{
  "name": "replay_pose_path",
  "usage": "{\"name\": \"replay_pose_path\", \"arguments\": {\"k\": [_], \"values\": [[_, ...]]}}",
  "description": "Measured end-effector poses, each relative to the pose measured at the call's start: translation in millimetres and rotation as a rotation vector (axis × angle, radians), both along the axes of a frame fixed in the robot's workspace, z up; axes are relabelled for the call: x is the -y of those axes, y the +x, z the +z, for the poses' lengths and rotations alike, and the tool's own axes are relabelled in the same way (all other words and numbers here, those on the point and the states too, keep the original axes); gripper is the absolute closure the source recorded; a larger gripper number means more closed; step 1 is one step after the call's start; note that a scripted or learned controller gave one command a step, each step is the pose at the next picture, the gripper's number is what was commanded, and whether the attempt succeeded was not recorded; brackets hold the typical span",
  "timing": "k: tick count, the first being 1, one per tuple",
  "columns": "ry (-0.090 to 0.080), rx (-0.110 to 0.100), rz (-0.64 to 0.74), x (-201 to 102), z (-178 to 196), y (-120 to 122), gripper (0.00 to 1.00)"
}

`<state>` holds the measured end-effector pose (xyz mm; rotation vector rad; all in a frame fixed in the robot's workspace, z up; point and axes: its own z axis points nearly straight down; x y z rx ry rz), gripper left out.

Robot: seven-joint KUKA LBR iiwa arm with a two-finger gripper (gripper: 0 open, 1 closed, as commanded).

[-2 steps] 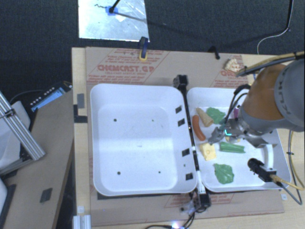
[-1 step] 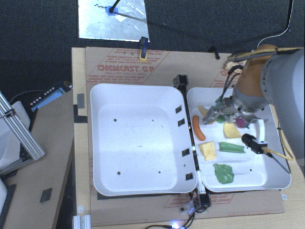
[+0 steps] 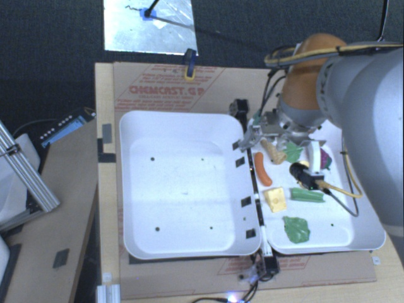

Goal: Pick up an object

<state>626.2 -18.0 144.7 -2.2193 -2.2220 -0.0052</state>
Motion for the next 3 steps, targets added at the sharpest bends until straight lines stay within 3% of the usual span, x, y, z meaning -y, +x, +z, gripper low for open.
{"name": "replay_pose_path", "arguments": {"k": [1,2,3], "values": [[-0.001,0.000,0.008,-94,41,-42,0.00],[-0.002,0.002,0.006,-89,50,-40,1.00],[0.000,0.001,0.010,-181,92,-83,1.00]]}}
